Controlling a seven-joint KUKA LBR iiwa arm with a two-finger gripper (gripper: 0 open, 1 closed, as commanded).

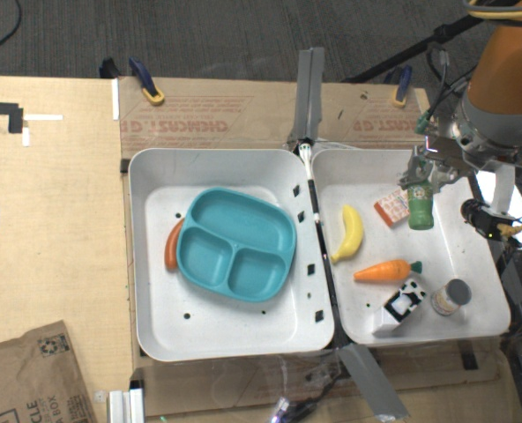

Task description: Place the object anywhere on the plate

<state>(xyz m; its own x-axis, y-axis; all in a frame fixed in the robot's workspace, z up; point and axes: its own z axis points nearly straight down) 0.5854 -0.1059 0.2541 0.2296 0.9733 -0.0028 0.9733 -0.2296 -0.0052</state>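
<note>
Plate, teal and three-part, sits mid-frame in the left bin, an orange thing tucked at its left edge. Right of centre, in the right bin: banana, carrot, a black-and-white block, a small can (lower right). Upper right, the gripper hangs over a green bottle; whether it grips, I can't tell.

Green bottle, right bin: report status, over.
End effector over right bin, at green bottle; grasp unconfirmed. Teal plate in left bin, unloaded. Banana, carrot lie between.
</note>
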